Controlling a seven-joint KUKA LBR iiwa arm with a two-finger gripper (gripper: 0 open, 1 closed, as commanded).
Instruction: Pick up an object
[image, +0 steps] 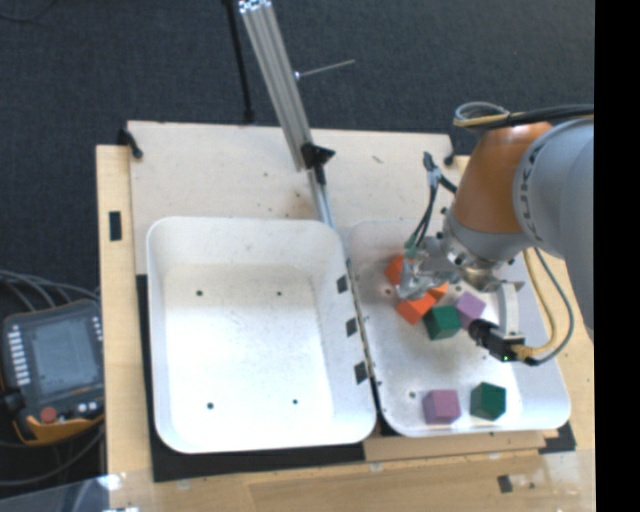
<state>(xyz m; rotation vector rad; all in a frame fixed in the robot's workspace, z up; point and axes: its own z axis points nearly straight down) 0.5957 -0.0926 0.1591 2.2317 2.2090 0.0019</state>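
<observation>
My gripper (421, 291) hangs low in the right bin (540, 405), over a tight cluster of blocks. An orange block (417, 309) lies right under its fingertips, and another orange piece (395, 269) shows just to its upper left. A green block (441, 323) and a purple block (470, 305) sit against the cluster on the right. The wrist hides how the fingers stand. Nearer the front of the same bin rest a purple cube (440, 405) and a green cube (488, 401), side by side.
The left bin (250, 335) sits beside the right one, separated by a raised divider (358, 320). A slanted aluminium pole (285, 90) rises from the back of the bench. A teach pendant (52, 360) lies off the bench at left.
</observation>
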